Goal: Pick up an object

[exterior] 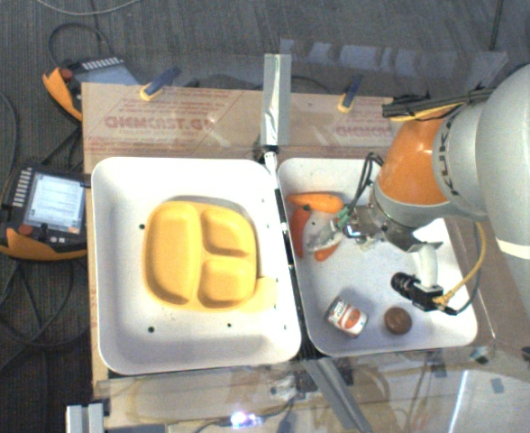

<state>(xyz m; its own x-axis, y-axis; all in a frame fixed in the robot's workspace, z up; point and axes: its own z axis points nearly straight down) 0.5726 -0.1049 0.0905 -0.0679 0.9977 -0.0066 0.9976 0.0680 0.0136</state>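
Observation:
In the right bin (pixel 373 341), an orange object (pixel 315 203) lies at the far left, by the divider. My gripper (pixel 328 234) hangs low just in front of it, over a smaller orange piece (pixel 326 250) that peeks out beneath. The gripper's body hides whether anything is held. A small red and white can (pixel 346 317) lies on its side near the bin's front. A brown round piece (pixel 397 320) sits just right of the can.
The left bin (pixel 112 332) holds a yellow compartment tray (pixel 202 253). My arm's orange band (pixel 414 165) and grey body cover the right bin's far right part. A white object (pixel 425 262) and a black fitting with a yellow cable (pixel 415 289) are under the arm.

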